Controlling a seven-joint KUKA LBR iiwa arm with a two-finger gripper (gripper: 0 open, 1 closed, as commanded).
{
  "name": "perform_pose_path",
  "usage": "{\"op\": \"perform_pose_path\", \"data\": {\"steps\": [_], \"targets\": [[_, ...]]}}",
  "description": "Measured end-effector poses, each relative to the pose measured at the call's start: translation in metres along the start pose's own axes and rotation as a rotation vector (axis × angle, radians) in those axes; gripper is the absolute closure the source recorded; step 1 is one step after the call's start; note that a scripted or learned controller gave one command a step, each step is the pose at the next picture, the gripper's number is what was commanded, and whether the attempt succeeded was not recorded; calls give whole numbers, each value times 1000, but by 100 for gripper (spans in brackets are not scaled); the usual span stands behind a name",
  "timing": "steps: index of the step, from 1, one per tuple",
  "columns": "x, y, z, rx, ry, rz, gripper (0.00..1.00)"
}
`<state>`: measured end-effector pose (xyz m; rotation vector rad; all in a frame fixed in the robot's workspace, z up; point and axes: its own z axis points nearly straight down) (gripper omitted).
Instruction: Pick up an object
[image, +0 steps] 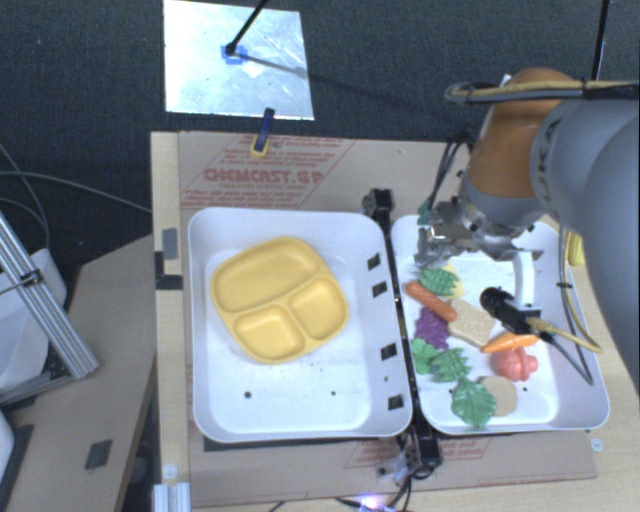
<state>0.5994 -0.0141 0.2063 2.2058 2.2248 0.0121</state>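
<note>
toy foods (462, 340) heaped in right bin (580, 400), orange carrot (429, 298) flat

Gripper (432, 243) low over right bin (575, 405), above green-yellow toy (440, 281). Carrot (430, 299), grapes (434, 326), cracker (470, 323) nearby. Yellow divided plate (278, 298) in left bin (300, 410).

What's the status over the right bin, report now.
Gripper low over right bin's far end, above leafy green toy. Nothing seen held. Carrot and grapes crowd close beside it.
</note>
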Motion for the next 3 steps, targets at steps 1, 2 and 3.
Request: {"op": "perform_pose_path", "data": {"steps": [1, 2, 3], "targets": [[-1, -5, 2, 10, 0, 3, 0], [-1, -4, -9, 7, 0, -2, 100], [-1, -4, -9, 8, 0, -2, 0]]}}
